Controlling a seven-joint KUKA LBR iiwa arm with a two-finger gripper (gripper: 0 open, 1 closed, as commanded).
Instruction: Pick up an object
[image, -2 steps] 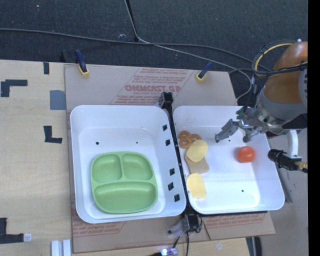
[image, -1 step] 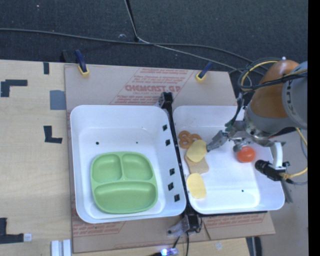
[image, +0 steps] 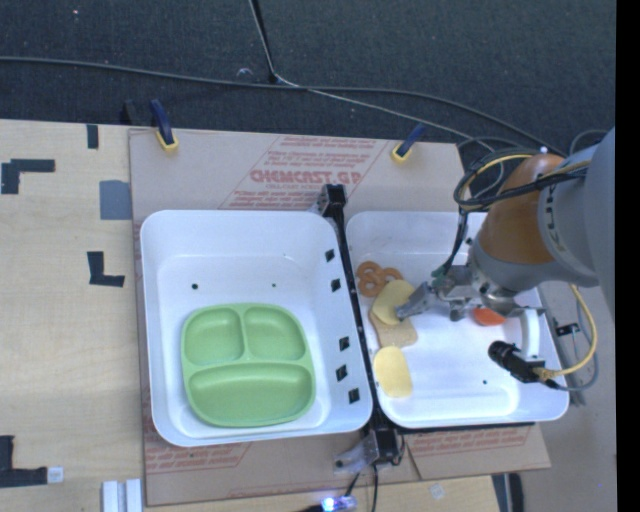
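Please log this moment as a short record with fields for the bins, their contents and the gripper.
left bin: holds a green divided plate
right bin: holds a pretzel, two pale yellow pieces and a small orange piece
gripper: low in the right bin, at the upper yellow piece
grasp: cannot tell from this view
arm: reaches in from the right

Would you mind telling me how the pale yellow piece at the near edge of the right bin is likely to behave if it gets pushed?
The yellow piece looks small and flat-lying, so it is probably light and should slide across the smooth white bin rather than tip. Its rounded outline suggests it might turn as it slides. Whether it is stiff or soft cannot be judged here.
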